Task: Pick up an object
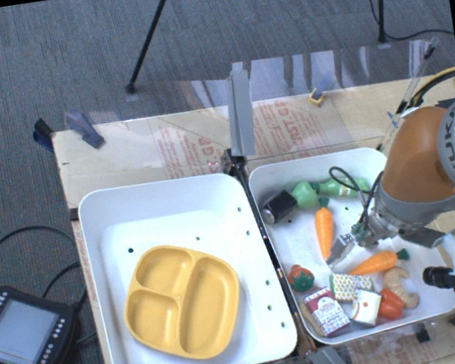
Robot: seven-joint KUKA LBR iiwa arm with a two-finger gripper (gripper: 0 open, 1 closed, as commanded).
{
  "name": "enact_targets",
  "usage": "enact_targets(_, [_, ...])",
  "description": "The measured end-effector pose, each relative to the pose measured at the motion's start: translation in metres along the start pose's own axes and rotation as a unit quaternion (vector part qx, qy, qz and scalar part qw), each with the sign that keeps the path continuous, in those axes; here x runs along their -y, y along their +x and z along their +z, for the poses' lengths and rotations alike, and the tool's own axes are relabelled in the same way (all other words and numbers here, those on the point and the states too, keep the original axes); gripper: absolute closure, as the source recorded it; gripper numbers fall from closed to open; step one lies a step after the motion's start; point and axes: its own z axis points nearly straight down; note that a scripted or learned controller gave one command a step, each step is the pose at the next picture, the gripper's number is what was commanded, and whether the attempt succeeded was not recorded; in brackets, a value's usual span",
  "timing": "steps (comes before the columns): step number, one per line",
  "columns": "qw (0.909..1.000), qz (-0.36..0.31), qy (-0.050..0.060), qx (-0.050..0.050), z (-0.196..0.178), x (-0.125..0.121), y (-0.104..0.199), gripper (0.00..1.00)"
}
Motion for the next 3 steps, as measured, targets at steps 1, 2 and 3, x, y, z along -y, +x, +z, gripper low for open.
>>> enact_targets(1, [1.0, 0.006, 0.002, -0.002, -0.007, 0.003, -0.003, 1.0])
enact_targets(2, [1.0, 0.001, -0.005, 0.003, -0.155, -0.017, 0.075, 1.0])
enact_targets(3, [0.9882, -0.153, -0.003, 0.004, -0.247, -0.017, 0.005, 1.0])
